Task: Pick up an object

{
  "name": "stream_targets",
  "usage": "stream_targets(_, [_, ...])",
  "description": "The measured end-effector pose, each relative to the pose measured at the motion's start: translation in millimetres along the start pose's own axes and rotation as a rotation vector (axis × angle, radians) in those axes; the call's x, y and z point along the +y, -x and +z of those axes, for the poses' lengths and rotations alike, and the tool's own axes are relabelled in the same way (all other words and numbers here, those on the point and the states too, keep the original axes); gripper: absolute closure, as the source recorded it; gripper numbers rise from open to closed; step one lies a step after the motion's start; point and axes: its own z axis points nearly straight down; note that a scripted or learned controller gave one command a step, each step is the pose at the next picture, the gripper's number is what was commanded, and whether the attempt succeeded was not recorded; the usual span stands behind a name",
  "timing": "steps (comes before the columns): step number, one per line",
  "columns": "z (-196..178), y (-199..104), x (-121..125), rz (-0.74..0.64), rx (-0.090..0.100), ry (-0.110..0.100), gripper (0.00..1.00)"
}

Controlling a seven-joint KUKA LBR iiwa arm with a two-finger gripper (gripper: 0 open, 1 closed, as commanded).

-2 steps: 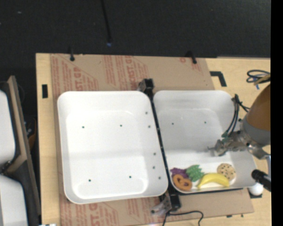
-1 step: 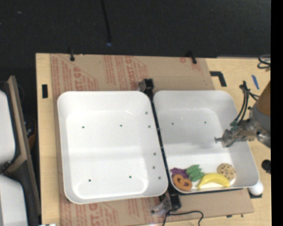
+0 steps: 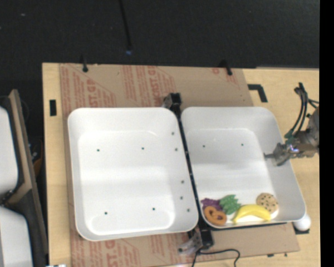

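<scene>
Several small toy foods lie along the front edge of the right bin (image 3: 234, 149): a yellow banana (image 3: 251, 213), a round cookie (image 3: 266, 202), a green leafy piece (image 3: 230, 203), a purple grape cluster (image 3: 210, 203) and an orange pretzel-like ring (image 3: 215, 216). My gripper (image 3: 279, 156) is at the bin's right rim, coming in from the right edge of the view. It sits well behind the toys and apart from them. Nothing shows between its tips.
The left bin (image 3: 128, 171) sits beside the right one, joined by a black clamp (image 3: 173, 100) at the back. A small white ball (image 3: 303, 223) rests outside the right bin's front right corner. Both bins stand on a cardboard sheet (image 3: 122, 88).
</scene>
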Motion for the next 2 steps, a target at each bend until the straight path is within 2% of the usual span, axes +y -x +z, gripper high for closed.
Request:
stream_targets(1, [-53, 1, 1, 0.000, 0.000, 0.000, 1.00])
stream_targets(2, [-42, -56, -7, -0.003, 0.003, -0.006, 1.00])
